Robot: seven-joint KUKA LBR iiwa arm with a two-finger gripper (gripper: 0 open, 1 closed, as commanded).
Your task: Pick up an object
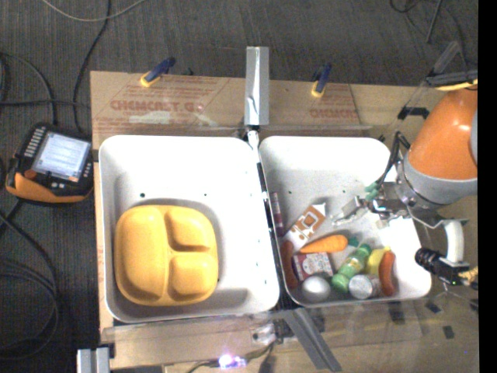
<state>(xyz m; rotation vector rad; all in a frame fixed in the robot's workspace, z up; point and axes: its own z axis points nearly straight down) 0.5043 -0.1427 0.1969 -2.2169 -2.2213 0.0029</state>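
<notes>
Right bin, near edge: we log carrot, green bottle, silver ball, red packet, all lying loose. Left bin: yellow tray. Gripper over right bin mid-floor, just beyond the pile; fingers look part-open w/ nothing between. Pick not yet made; descent, grasp, lift all remain.

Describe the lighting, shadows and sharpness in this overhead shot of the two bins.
Camera view: even, soft light; the yellow tray throws a faint shadow on the left bin; mild glare on the right bin floor; the orange band is slightly blurred; the carrot and bottles look soft, labels unreadable.
</notes>
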